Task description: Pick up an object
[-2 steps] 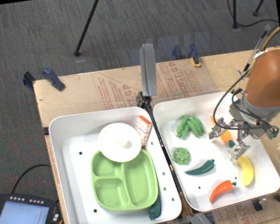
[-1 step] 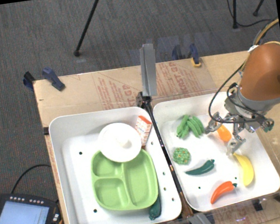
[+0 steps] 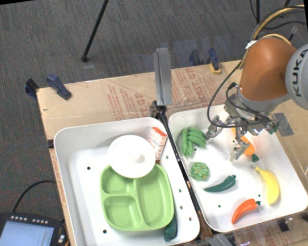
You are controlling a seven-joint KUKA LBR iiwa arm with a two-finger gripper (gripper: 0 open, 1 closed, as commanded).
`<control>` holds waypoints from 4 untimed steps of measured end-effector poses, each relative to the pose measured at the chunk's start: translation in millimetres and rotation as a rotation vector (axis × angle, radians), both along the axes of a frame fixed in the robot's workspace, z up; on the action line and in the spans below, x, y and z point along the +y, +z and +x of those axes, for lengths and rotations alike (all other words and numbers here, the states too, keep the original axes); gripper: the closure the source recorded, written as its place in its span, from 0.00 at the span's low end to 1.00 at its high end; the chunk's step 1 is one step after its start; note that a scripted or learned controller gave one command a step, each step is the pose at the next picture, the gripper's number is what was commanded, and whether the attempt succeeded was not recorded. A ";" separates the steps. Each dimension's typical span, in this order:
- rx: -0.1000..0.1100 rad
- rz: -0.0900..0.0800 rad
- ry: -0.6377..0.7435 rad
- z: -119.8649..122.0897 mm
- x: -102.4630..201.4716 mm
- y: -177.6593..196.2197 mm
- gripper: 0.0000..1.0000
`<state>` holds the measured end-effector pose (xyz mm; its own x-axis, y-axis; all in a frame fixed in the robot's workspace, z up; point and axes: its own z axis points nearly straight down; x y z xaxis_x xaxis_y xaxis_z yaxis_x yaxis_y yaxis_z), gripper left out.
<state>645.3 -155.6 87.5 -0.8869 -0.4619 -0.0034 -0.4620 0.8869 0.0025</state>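
Holding green tray (image 3: 138, 203), left bin (image 3: 77, 205)

Down on the grey floor at lower left sits a teach pendant (image 3: 24, 243), screen glowing pale. Blue clamps (image 3: 57, 85) grip the counter's (image 3: 105, 101) far edge, and a tripod leg (image 3: 96, 25) slants across the carpet behind.
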 end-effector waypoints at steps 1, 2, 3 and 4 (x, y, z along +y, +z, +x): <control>0.001 -0.001 0.091 -23.0 -51.8 0.3 0.00; -0.001 -0.001 0.123 -18.7 -46.1 0.6 0.00; 0.003 0.001 0.073 -28.5 -23.5 -0.4 0.00; 0.000 0.003 0.073 -27.7 -22.0 9.9 1.00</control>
<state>617.6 -177.6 97.4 -0.8508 -0.5255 -0.0047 -0.5255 0.8508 0.0054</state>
